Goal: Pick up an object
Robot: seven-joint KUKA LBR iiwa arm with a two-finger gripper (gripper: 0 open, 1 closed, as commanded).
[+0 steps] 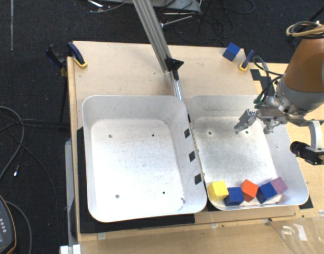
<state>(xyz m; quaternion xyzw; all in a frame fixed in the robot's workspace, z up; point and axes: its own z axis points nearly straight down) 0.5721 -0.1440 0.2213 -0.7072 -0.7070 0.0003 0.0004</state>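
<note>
Gripper (pixel 257 121) hovering with fingers spread and nothing between them; coloured blocks (pixel 248 190) well below, along right bin (pixel 225 107) near edge.

This is a robotics lab or test cell, not a home or shop. A plywood bench (pixel 125 62) fills the middle of the frame, with two shallow white bins (pixel 98 110) set side by side on it and clamps (pixel 77 54) gripping its upper corners. A grey and orange industrial arm (pixel 304 73) reaches in at the right edge. From the top centre a slanted aluminium pole (pixel 151 28) (apparently a stand for some fixture) runs down to the bench. Dark carpet (pixel 29 15) surrounds the bench, strewn with loose black cables (pixel 14 136) at the left and top. Small coloured blocks (pixel 246 190) sit in the lower right bin, like test pieces.
</note>
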